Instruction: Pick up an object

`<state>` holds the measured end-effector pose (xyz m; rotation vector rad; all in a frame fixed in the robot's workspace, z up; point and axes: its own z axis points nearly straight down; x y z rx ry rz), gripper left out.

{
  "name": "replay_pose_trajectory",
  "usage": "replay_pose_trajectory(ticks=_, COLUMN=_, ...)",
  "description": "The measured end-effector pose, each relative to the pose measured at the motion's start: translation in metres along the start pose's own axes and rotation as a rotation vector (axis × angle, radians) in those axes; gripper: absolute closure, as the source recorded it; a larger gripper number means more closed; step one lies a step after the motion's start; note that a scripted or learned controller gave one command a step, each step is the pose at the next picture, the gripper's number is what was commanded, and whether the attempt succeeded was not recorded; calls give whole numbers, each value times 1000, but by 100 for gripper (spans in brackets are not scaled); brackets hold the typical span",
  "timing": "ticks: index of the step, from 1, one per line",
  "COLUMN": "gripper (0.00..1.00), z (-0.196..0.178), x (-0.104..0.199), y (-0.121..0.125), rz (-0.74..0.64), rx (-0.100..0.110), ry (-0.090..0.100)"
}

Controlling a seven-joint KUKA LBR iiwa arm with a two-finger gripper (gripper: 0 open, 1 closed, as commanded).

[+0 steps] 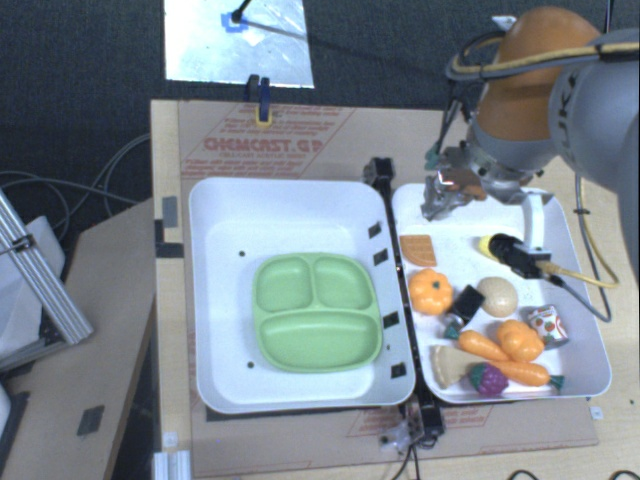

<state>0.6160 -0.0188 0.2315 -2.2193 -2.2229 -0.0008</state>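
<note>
My gripper (439,204) hangs over the far left corner of the right bin (590,368), with nothing visibly held in it. Just below it in the bin lies a tan square cracker (417,249). Nearer the front sit an orange pumpkin (430,292), a small black piece (462,306), a beige egg (497,295), an orange fruit (520,339), two carrots (482,346) (526,373), purple grapes (487,379), a pale wedge (446,365) and a small red-and-white box (546,325).
The left bin (225,228) holds a green divided plate (318,311). A black-clipped divider (392,268) runs between the two bins. The grey arm with its orange band (540,78) reaches in from the upper right. A shiny sheet (238,28) lies beyond the bench.
</note>
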Motion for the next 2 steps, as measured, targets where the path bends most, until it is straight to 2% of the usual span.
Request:
replay_pose_trajectory(ticks=1, gripper=100, z=3, x=-16, y=3, rz=1, rx=-2, ry=-1)
replay_pose_trajectory(ticks=2, gripper=100, z=4, x=-13, y=11, rz=-3, rx=-3, ry=0)
